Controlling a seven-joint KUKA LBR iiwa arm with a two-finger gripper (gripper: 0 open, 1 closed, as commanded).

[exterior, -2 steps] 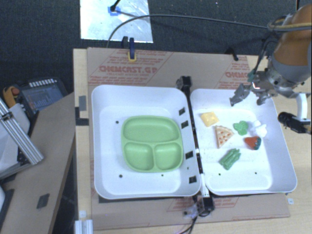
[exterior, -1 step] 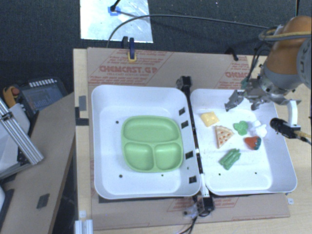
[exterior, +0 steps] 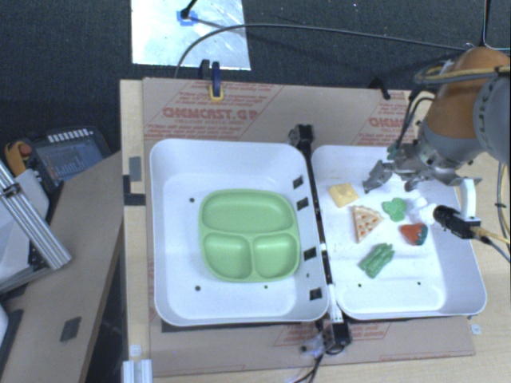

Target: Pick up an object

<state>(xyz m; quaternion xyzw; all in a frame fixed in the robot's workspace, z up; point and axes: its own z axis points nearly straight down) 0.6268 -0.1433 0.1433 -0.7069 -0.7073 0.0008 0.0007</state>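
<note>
Several toy foods lie in the right bin point(exterior: 415, 294): a yellow cheese wedge point(exterior: 343, 194), a pizza slice point(exterior: 365, 223), a green leafy piece point(exterior: 394, 209), a red strawberry point(exterior: 413, 233) and a green pod bundle point(exterior: 376, 258). My gripper point(exterior: 393, 182) hovers over the back of this bin, just above and behind the green leafy piece. Its fingers are spread open with nothing between them. The cheese wedge lies just left of the left fingertip.
The left bin point(exterior: 172, 214) holds a green divided plate point(exterior: 247, 234). A black divider with clips point(exterior: 311, 214) runs between the bins. A black connector on a cable point(exterior: 451, 222) hangs from the arm over the right bin's right side.
</note>
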